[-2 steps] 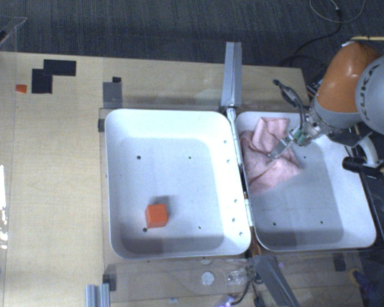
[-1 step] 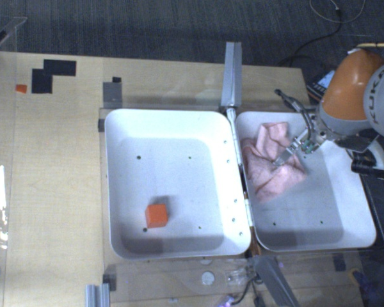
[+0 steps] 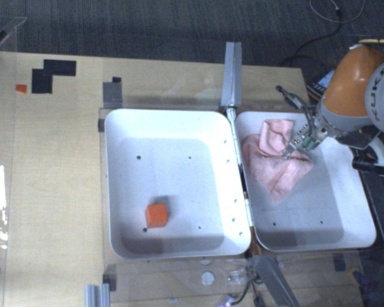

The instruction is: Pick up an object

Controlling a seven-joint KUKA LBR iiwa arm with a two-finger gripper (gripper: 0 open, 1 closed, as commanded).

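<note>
**Two bins, one cloth under the hand**

One orange block (image 3: 157,215) lies alone in the left bin (image 3: 121,171). A crumpled pink cloth (image 3: 275,162) fills the right bin's (image 3: 352,235) upper left. The arm (image 3: 355,91) slants in from the right; its hand (image 3: 302,143) touches the cloth, grip impossible to make out.

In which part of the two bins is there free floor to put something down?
The left bin is mostly bare; only the orange block sits near its front. In the right bin, bare floor lies in front of the pink cloth. The back is crowded by cloth and gripper.
</note>
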